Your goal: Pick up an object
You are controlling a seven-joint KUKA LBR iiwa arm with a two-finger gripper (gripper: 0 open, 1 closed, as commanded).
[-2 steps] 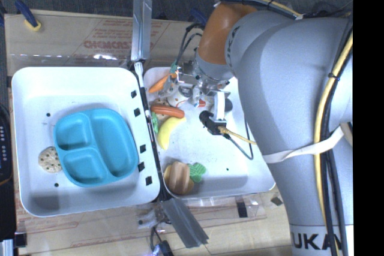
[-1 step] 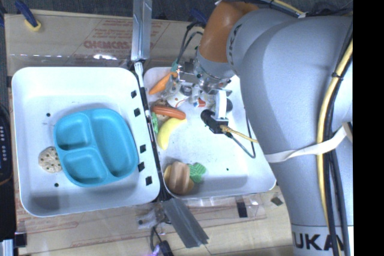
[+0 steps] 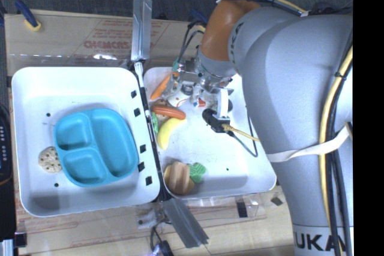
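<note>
Grey arm (image 3: 288,99) reaches over right bin (image 3: 240,171); pincer (image 3: 191,88) low at its far-left corner, grip state cannot tell. Blue tray (image 3: 95,145) and cookie (image 3: 50,159) in left bin (image 3: 36,87). Banana (image 3: 168,131), sausage (image 3: 168,111), carrot (image 3: 159,87) just beside pincer.

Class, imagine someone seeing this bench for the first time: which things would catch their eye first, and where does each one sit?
The big grey arm with its orange band dominates the right side, bending down over the right bin. Next comes the bright blue divided tray in the left bin, with a cookie beside its left edge. Then the toy foods along the right bin's left wall: a carrot, a hot dog and a yellow banana.
</note>
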